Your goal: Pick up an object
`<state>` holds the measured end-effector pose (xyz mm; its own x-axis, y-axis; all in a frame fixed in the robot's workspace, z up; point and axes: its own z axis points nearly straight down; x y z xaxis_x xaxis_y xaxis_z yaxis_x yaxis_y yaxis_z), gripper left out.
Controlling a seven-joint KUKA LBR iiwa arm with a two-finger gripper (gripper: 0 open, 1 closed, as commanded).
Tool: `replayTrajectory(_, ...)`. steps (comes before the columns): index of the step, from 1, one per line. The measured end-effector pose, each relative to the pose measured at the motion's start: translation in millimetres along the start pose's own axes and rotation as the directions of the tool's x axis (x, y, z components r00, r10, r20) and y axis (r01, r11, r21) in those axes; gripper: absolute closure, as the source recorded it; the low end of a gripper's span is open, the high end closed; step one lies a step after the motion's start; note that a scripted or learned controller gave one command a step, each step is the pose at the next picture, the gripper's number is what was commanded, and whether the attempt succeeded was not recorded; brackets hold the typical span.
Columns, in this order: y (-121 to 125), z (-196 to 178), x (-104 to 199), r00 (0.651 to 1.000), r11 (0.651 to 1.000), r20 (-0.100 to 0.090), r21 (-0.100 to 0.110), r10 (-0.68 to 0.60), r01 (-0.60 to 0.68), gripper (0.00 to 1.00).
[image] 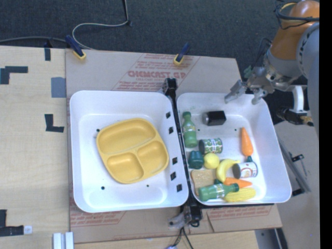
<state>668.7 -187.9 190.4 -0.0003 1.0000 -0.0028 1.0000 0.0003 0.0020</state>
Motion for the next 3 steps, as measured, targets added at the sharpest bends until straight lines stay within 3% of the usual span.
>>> replayTrajectory(1,-1,100,52,1.000,1.000,-0.003,0.003,-0.002,0.002,0.00)
replayTrajectory(2,0,39,-37,1.000,1.000,0.000,0.001,0.000,0.000,0.00)
replayTrajectory(3,0,92,9,1.000,1.000,-0.002,0.002,-0.002,0.002,0.00)
